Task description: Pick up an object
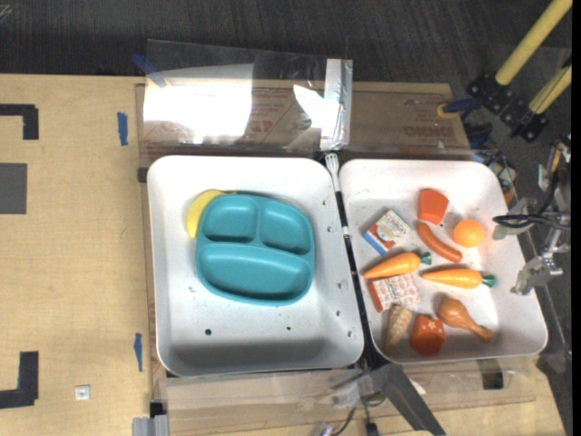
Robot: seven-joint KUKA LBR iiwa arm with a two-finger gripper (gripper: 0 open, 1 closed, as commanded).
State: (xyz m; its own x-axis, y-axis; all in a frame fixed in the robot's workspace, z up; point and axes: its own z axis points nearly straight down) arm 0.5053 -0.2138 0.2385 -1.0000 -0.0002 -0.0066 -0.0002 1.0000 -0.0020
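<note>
The right bin (517,321) holds several toy foods. An orange-red cup-like piece (433,205) lies at the back, with an orange ball (468,233) and a sausage (438,241) beside it. Two carrots (393,264) (451,277) lie across the middle. A small printed box (388,229) and a red-and-white packet (394,291) sit toward the left wall. At the front are a drumstick (463,318), a red piece (427,334) and a tan piece (396,323). The left bin (172,316) holds a teal divided plate (256,248) lying over a yellow object (200,209).
Black cables (522,216) and a grey metal part (534,272) hang over the right bin's right rim. Yellow bars (537,27) stand at the back right. A clear plastic sheet (245,98) rises behind the left bin. Cardboard (64,243) covers the bench at left.
</note>
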